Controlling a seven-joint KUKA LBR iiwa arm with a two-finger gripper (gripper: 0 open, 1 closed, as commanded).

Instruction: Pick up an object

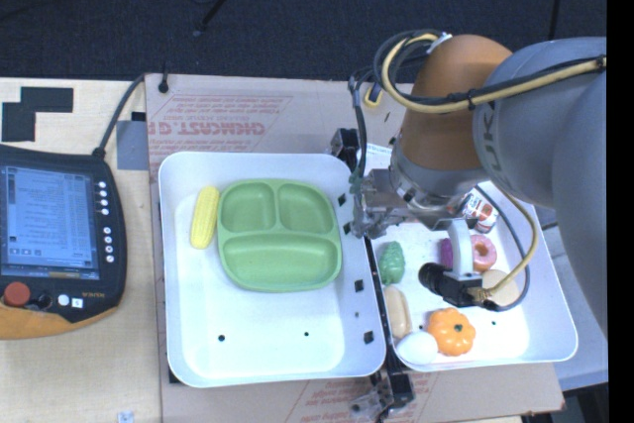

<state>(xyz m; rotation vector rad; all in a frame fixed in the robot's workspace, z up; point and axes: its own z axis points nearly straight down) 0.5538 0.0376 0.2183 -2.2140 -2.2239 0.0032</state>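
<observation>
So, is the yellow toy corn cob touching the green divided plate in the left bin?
Touching, as far as the camera view shows: the yellow toy corn cob lies along the green divided plate's left rim with no white bin floor visible between them.

In the right bin [555,332] you have a green vegetable [391,263], a tan bread roll [398,310], a white egg [417,347], an orange pumpkin [455,332], a pink donut [482,254] and a purple item [447,254], clustered close together.
</observation>
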